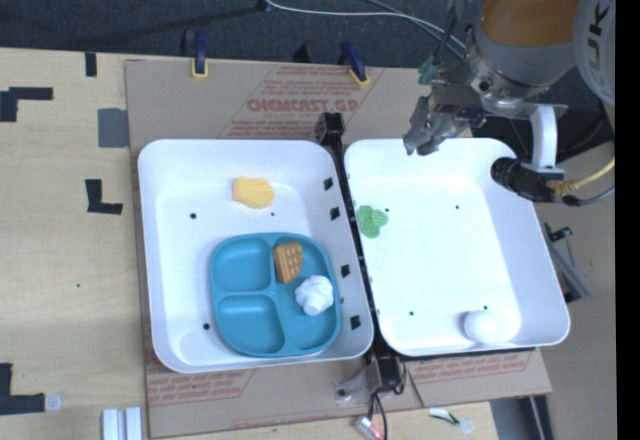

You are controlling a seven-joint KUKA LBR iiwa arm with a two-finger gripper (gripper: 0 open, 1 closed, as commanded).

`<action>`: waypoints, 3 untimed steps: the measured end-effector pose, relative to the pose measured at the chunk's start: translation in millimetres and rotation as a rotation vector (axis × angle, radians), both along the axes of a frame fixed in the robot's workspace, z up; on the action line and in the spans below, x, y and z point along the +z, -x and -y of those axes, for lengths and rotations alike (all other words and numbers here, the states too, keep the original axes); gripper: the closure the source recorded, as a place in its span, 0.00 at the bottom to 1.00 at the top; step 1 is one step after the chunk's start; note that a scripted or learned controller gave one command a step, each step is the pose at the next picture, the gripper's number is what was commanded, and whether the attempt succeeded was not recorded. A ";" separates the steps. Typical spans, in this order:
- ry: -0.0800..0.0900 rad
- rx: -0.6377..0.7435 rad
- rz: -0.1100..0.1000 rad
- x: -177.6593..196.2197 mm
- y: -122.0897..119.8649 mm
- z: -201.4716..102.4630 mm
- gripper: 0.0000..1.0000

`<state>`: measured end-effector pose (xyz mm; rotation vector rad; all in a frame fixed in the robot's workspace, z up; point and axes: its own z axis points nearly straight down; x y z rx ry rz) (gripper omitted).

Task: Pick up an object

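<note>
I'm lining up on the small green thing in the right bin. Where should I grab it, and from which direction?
Take the green object from straight above, across its narrow middle. It looks low and flat on the floor of the right bin, hard against the left wall, so a side approach from there is probably blocked. Set the claw so its fingers close parallel to that wall. Its exact shape is too small to tell.

A small green object (372, 221) lies flat in the right bin (520, 258) at about nine o'clock, just beside the left wall. A white ball (487, 326) rests at five o'clock near the front rim, well apart from the green one
</note>
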<state>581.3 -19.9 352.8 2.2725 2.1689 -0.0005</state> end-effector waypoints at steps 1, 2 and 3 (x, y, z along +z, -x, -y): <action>-0.001 -0.030 0.001 22.2 45.9 -21.1 1.00; 0.000 0.050 -0.008 -58.2 24.3 -74.0 1.00; 0.000 0.047 -0.001 -54.2 23.6 -71.9 0.00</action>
